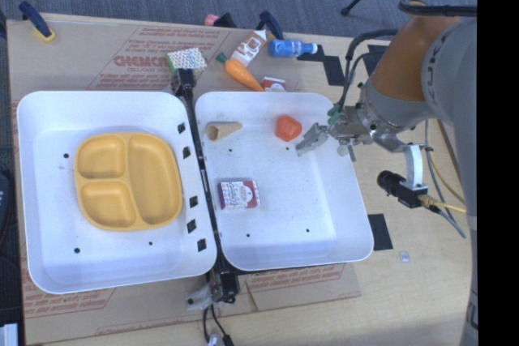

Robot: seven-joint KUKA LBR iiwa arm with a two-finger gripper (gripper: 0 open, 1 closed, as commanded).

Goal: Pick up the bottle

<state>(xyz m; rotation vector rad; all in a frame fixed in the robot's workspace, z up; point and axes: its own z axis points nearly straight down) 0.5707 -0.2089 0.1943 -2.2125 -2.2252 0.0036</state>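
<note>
Bottle [291, 49] outside bins (behind right bin), well apart from pincer [312, 140].

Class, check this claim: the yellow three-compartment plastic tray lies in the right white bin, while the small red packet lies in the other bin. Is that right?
Not quite. The camera view shows the yellow three-compartment plastic tray in the left white bin; the small red packet lies in the right white bin.

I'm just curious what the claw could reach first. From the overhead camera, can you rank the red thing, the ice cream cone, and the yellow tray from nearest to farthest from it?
From the gripper in the right bin:
1. Red object, just to its left.
2. Cone, at that bin's left side.
3. Yellow tray, in the left bin.
</note>
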